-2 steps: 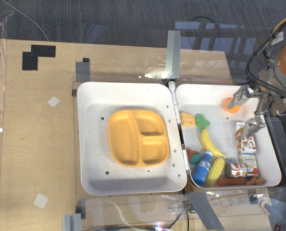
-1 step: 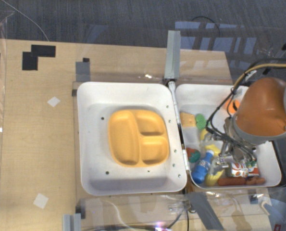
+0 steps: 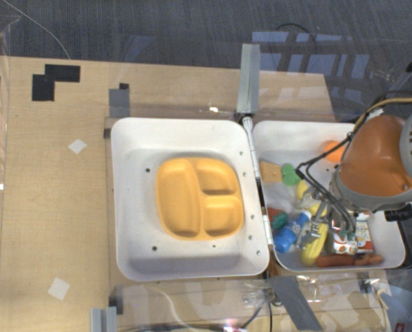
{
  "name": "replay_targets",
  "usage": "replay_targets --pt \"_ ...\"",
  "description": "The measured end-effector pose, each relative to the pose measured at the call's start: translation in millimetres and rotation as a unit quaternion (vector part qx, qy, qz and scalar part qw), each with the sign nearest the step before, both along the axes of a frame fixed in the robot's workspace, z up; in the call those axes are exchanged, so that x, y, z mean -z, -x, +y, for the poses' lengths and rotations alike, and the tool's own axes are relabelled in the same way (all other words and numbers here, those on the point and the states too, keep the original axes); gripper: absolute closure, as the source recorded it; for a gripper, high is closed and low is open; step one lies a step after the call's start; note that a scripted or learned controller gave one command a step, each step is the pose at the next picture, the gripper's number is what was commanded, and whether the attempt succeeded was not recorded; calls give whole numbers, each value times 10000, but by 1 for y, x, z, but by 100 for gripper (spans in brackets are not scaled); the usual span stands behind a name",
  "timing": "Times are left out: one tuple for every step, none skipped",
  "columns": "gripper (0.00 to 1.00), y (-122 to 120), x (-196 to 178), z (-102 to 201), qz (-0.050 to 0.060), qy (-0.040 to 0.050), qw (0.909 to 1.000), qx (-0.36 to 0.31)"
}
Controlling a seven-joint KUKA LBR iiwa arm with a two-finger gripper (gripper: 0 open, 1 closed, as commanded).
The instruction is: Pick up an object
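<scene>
The right white bin (image 3: 289, 135) holds a pile of small toys: a yellow banana-like piece (image 3: 314, 246), a blue bottle (image 3: 287, 236), a green piece (image 3: 289, 173), a tan block (image 3: 269, 171), an orange ball (image 3: 332, 151), a red-and-white can (image 3: 344, 242) and a brown sausage (image 3: 350, 259). My gripper (image 3: 323, 218) hangs below the orange wrist band (image 3: 373, 159), low over the pile's middle, just above the banana piece and the blue bottle. Cables and the wrist hide much of it.
The left white bin (image 3: 133, 185) holds a yellow divided tray (image 3: 199, 198). A metal divider (image 3: 258, 185) runs between the two bins. The arm body covers the right bin's right side. Wooden bench surface lies to the left.
</scene>
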State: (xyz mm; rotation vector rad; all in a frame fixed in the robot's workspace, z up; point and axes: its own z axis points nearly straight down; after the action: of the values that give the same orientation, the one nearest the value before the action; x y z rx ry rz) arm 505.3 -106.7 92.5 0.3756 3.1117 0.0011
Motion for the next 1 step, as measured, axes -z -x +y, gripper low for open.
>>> replay_targets --pt "0 -65 3 -5 -35 -9 9907 1358"
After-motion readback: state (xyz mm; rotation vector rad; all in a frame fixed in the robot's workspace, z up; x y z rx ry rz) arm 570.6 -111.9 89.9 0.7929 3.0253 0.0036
